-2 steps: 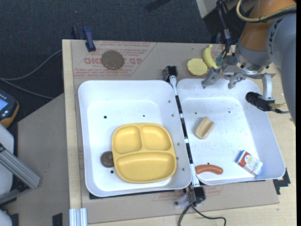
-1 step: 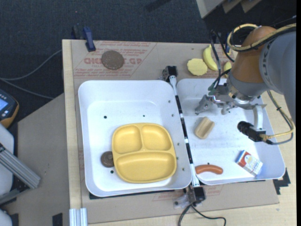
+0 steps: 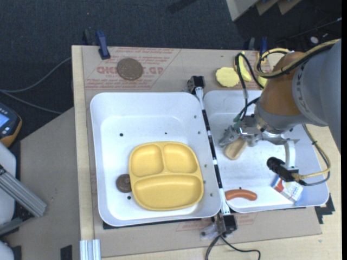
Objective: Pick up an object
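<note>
Overhead, a wooden bench (image 3: 135,69) on dark carpet (image 3: 108,10) bears two white bins (image 3: 108,118). At three o'clock, the gripper (image 3: 234,141) pinches a tan block (image 3: 234,149) over the right bin (image 3: 255,172).

Bench with two bins side by side.
Left bin (image 3: 103,145): divided plate (image 3: 164,175) near the front, round cookie (image 3: 123,183) touching its left edge. Right bin (image 3: 309,194): gripper (image 3: 238,136) over a bread piece (image 3: 235,148) at the left side, sausage (image 3: 241,195) at the near edge, small packet (image 3: 288,189) near right. On the bench behind the bins: a disc (image 3: 129,68) far left, a chip-like piece (image 3: 227,77) far right.
</note>
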`<action>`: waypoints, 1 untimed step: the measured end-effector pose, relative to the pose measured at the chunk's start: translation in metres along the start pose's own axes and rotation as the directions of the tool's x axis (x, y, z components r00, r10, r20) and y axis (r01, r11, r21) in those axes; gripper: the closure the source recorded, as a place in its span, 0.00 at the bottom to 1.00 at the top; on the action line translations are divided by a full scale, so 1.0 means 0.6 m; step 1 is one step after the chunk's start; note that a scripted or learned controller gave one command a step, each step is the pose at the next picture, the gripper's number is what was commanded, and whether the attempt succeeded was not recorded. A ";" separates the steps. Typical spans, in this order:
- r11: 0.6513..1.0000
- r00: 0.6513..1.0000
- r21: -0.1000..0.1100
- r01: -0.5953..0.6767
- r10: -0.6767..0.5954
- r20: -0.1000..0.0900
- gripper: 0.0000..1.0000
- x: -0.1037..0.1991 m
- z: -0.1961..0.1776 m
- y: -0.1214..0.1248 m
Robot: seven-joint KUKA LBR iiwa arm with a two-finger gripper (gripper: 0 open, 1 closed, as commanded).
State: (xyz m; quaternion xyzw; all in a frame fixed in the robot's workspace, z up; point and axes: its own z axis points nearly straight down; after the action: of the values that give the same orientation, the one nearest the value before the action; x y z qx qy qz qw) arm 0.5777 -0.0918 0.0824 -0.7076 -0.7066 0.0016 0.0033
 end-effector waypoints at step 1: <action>1.000 1.000 -0.004 0.001 -0.001 0.002 0.00 -0.006 -0.008 -0.005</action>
State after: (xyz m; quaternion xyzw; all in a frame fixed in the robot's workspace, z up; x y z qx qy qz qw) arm 0.5745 -0.0953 0.0871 -0.7074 -0.7069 0.0007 0.0013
